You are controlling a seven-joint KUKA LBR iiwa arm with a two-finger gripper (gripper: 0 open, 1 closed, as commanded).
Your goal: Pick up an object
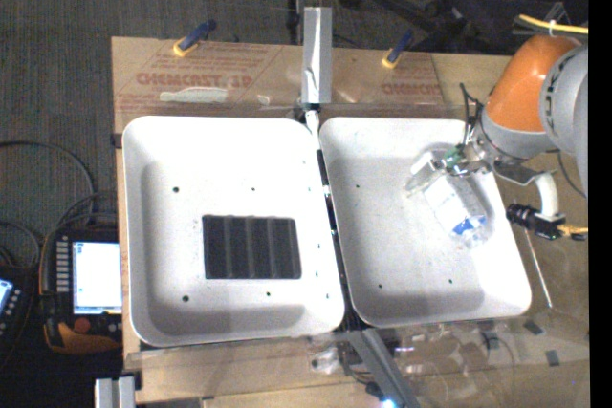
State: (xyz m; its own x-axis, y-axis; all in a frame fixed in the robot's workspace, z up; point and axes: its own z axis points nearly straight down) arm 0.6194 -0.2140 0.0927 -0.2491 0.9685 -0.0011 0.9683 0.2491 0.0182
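We see the gripper (457, 165) over the right bin (382, 263), by a clear bottle (461, 205); its jaws' state we cannot tell.

Fixed overhead camera, slanted down, both white bins (143, 205) framed

Red "CHEMCAST" lettering on brown board (206, 79), remainder illegible

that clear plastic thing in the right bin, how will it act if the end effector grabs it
The clear plastic item looks thin and see-through, so it is probably light and may flex or crumple under a squeeze. Its glossy surface suggests it could slip. It lies flat in the right bin, near the end effector, so a push would likely slide it, not roll it.
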